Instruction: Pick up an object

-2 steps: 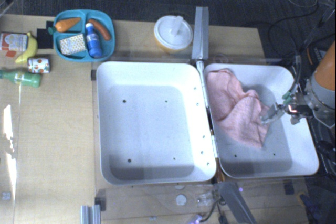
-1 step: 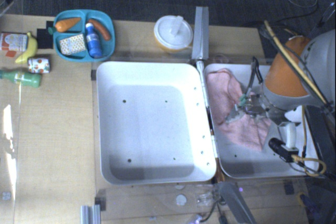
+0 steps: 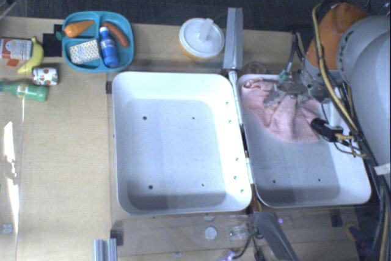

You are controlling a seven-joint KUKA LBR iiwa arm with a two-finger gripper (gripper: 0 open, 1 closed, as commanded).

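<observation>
A crumpled pink cloth (image 3: 278,119) lies in the far part of the right white bin (image 3: 305,183), against its back wall. My gripper (image 3: 286,101) reaches in from the right and hangs low over the cloth's upper middle. Its thin metal fingers (image 3: 270,99) are spread apart, open, with their tips down at the cloth; whether they touch it I cannot tell. Nothing is clamped between them. The grey arm with its orange band (image 3: 333,24) covers the bin's right rim.
The left white bin (image 3: 174,143) stands beside the right one. A white lidded cup (image 3: 201,38) and a blue divided tray (image 3: 98,40) of toy food stand behind it. A banana, a small can and a green bottle (image 3: 24,91) lie at the far left. Cables (image 3: 342,131) hang by the wrist.
</observation>
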